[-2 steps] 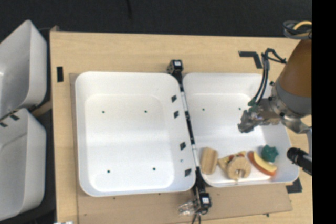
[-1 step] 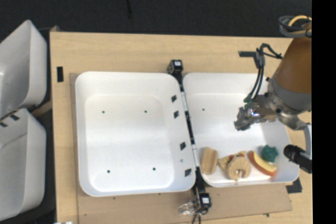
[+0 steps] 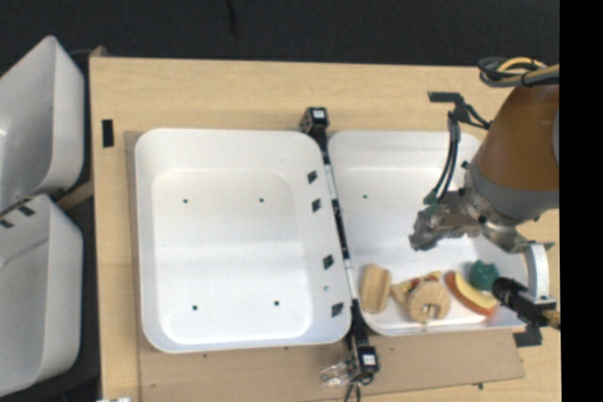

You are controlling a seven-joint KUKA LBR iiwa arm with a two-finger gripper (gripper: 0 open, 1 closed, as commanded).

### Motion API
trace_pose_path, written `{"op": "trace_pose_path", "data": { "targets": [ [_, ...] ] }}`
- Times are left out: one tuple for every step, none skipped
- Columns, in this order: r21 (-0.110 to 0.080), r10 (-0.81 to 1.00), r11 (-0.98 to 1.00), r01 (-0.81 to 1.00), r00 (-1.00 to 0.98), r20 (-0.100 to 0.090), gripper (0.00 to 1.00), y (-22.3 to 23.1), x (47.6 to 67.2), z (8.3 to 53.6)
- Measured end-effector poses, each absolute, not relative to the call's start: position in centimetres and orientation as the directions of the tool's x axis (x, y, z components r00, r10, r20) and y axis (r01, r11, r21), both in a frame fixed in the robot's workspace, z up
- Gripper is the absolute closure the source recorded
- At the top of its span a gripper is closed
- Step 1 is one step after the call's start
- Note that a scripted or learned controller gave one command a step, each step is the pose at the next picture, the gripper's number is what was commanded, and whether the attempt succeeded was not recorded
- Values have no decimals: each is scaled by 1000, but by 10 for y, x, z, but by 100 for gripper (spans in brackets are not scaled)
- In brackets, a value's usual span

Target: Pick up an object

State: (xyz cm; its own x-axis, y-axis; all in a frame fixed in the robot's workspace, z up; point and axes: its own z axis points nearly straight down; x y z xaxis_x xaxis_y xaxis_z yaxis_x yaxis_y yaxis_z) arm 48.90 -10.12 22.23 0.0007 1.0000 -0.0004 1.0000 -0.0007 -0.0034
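so, relation: the claw [image 3: 435, 231] hangs over the right bin [image 3: 396, 174], and the things to pick lie toward 6 o'clock from it, lined along the bin's near wall.
claw state: dark and small under the grey wrist; whether it is spread or pressed together i cannot tell, and nothing shows pinched in it.
nearest thing: the tan lumpy piece [image 3: 424, 297], almost straight toward 6 o'clock of the claw, near but apart from it.
other things: a tan block [image 3: 375, 287] toward 7 o'clock, its long axis running roughly 12 to 6; a red and cream slice [image 3: 469, 295] toward 5 o'clock with a green piece [image 3: 482, 274] touching its upper edge.
row axis: the 4 things run about 9 to 3, close together, the lumpy piece just beside the slice.
surface: smooth white bin floor, shallow wall right behind the row at 6 o'clock.
room: open floor toward 12 o'clock of the row; tight against the near wall, so i judge a drop from above suits better than a sideways reach.
left bin [image 3: 226, 231]: beside the right one, across the divider, on the table [image 3: 236, 94].
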Motion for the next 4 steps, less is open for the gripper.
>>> {"op": "trace_pose_path", "data": {
  "targets": [
    [3,1000,1,1000,-1,-1,100,-102,491,236],
    [5,1000,3,1000,-3,-2,100,-111,523,261],
    [5,1000,4,1000,-4,-1,100,-95,489,303],
    [0,1000,-2,1000,2,-2,100,-113,490,289]
  ]
}}
